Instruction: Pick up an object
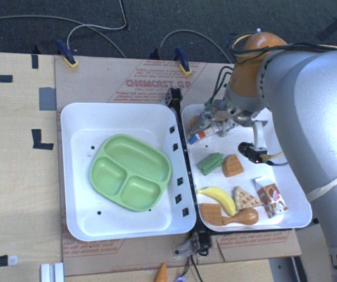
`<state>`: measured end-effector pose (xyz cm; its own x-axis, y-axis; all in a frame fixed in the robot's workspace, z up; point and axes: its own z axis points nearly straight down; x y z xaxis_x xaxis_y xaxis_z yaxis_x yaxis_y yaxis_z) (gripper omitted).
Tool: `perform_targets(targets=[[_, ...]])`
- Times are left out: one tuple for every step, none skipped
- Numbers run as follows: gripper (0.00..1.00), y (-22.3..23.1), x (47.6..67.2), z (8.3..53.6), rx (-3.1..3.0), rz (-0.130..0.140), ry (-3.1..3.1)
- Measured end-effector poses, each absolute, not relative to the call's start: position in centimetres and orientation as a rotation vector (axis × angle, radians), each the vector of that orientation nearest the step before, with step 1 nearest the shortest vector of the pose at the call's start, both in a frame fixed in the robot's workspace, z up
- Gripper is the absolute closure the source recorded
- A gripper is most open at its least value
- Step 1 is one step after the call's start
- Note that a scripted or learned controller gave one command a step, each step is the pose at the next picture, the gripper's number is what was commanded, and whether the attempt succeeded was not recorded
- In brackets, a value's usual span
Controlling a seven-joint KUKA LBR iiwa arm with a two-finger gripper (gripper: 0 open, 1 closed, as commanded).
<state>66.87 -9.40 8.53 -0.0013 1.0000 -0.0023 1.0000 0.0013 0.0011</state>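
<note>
The gripper sits low over the far end of the right bin, its metal parts tangled with cables in this slanted view, so how far it is open cannot be told, nor whether it has hold of anything. A small object with red and blue patches lies right at its tip, touching or nearly touching it; whether it is gripped is unclear.

Nearer the camera in the same bin lie a green block with a waffle-like brown piece just beside it, then a banana, a triangular wedge, a brown drumstick shape and a small carton near the right wall.

The left bin holds a green divided plate, lying flat and well apart from the gripper. Both bins rest on the desk.
</note>
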Motion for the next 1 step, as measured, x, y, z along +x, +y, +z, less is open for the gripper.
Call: perform_targets(targets=[[1.0,-9.38,66.87,9.55,2.216,-0.003,2.222]])
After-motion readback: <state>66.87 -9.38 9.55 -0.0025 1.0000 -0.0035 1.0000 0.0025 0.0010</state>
